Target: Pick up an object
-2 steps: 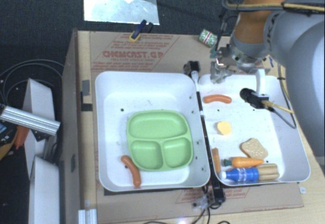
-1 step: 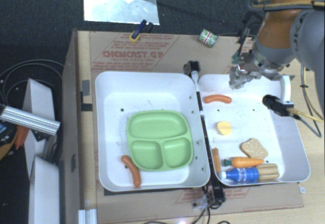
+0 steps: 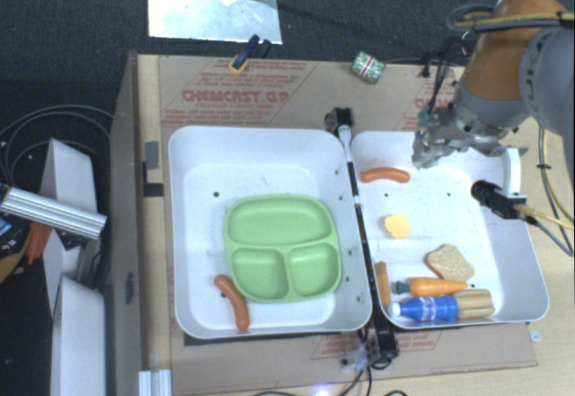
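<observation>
My gripper [image 3: 429, 150] hangs over the far part of the right bin [image 3: 517, 242], a little right of and above an orange-red sausage [image 3: 384, 175]. Nothing shows between its fingers. In the same bin lie a yellow piece [image 3: 396, 225], a slice of bread [image 3: 448, 262], a carrot [image 3: 437, 286], a blue bottle [image 3: 426, 308] and a tan roll [image 3: 474, 303] along the near edge. The left bin [image 3: 193, 170] holds a green divided plate [image 3: 282, 246] and a second sausage [image 3: 234, 300] by its near-left corner.
A divider [image 3: 353, 197] separates the two bins. A small green can [image 3: 367, 67] and a clip [image 3: 248, 53] lie on the cardboard behind the bins. Cables and metal parts sit at the far left.
</observation>
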Action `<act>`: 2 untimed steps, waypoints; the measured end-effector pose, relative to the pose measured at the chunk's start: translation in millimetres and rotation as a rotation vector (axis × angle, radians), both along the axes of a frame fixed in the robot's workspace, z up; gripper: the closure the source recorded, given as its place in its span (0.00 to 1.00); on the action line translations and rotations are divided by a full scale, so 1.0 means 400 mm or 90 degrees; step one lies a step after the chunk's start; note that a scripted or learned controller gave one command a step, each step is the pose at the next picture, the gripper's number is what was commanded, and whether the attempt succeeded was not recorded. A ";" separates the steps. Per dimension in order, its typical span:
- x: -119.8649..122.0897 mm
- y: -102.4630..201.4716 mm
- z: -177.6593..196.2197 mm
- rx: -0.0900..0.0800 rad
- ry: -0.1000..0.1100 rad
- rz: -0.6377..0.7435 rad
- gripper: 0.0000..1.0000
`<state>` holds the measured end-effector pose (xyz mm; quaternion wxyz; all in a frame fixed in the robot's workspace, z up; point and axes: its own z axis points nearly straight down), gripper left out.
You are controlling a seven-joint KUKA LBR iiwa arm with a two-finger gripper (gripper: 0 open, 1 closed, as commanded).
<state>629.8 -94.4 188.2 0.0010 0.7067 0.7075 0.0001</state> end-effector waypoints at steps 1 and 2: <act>0.028 0.061 -0.009 0.001 0.000 0.002 1.00; 0.028 0.060 -0.009 0.001 -0.001 0.002 0.00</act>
